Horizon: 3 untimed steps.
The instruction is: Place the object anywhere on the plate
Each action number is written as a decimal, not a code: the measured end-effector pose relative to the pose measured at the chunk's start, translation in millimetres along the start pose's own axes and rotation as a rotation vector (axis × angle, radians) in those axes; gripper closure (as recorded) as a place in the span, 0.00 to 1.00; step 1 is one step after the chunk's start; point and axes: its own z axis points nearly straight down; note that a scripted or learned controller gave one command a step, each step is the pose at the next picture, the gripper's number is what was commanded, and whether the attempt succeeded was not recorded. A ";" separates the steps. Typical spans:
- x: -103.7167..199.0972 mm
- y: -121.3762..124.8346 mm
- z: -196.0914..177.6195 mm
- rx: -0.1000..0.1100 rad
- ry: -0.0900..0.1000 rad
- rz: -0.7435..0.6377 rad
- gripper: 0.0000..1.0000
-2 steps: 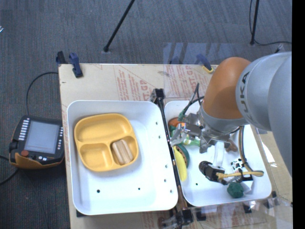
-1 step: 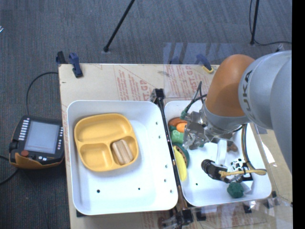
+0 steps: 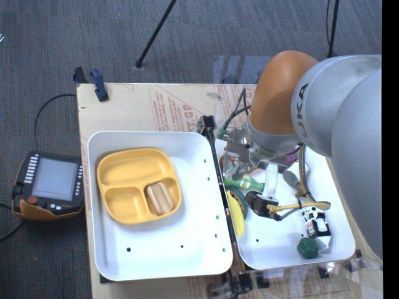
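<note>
Yellow plastic plate (image 3: 138, 183) with three compartments lies in the left bin (image 3: 124, 263); a tan, bread-like piece (image 3: 160, 198) already sits in its lower right compartment. The other two compartments look bare.

The arm (image 3: 330, 111) hangs low over the right bin (image 3: 340, 242), near the divider between the bins. Its gripper (image 3: 252, 170) is buried under the wrist and cabling; I cannot tell how far the claw is open, nor whether it has anything in it.

Loose things in the right bin: a yellow banana (image 3: 235, 212) lying along the left wall, a green item (image 3: 243, 183) just above it and close beneath the gripper, a dark green lump (image 3: 307, 248) near the lower right corner, a small black-and-white toy (image 3: 315, 223) beside that, and a grey piece (image 3: 291, 179) further up.

Which object is the target is not certain; the green item and the banana lie nearest the claw, so one of them seems likely. Judged as toy food: light, hard moulded plastic, smooth and somewhat slippery, not fragile.

- Banana: curved; best taken across its narrow middle, fingers square to its length. It lies against the bin wall, so one finger has little room.
- Green item: partly hidden; shape unclear, grasp point hard to name.

Risk: a smooth shell squirting out of a pinch.
</note>
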 end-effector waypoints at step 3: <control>113.2 -34.1 -64.4 0.000 -0.003 0.201 0.00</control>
